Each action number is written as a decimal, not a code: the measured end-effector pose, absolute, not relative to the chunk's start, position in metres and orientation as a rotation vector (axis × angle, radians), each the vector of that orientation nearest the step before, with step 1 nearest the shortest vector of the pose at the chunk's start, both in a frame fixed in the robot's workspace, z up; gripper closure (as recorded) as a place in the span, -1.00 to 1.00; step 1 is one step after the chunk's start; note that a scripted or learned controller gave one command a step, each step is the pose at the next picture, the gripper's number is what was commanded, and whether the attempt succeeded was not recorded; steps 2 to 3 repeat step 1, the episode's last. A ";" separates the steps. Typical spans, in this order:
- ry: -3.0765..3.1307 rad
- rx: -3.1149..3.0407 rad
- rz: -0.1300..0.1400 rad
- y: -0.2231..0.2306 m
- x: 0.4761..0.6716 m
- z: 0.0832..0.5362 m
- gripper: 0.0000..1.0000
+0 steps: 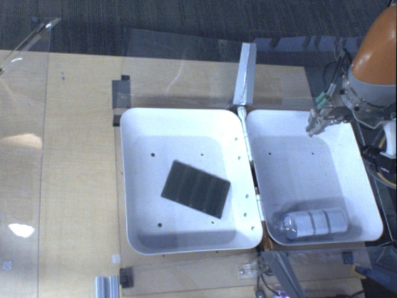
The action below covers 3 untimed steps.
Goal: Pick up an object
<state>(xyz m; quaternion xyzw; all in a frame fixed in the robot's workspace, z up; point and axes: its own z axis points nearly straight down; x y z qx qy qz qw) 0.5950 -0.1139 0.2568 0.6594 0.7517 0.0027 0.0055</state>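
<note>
Hovering over the far right corner of the right bin (366, 185), the gripper (314, 124) holds nothing that we can see; whether it's released or clenched we can't tell at this size. The arm (378, 48) comes in from the right.

Two candidates. A grey bottle (312, 223) lies on its side along the near wall of the right bin, cap end to the left. A dark pad (196, 189) lies flat and skewed mid-floor in the left bin (142, 129).

We'd go for the bottle: same bin, shorter move. To do it well, we think:
- travel toward the near wall before descending, staying above the rim
- close across the bottle's width, not along its length
- aim mid-body, since it'll likely roll if nudged off-centre
- watch the near wall; it sits close, so finger room there is tight

The pad looks too thin for an easy pinch.
</note>
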 end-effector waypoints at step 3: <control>2.353 2.065 0.009 -0.114 0.595 0.257 -1.00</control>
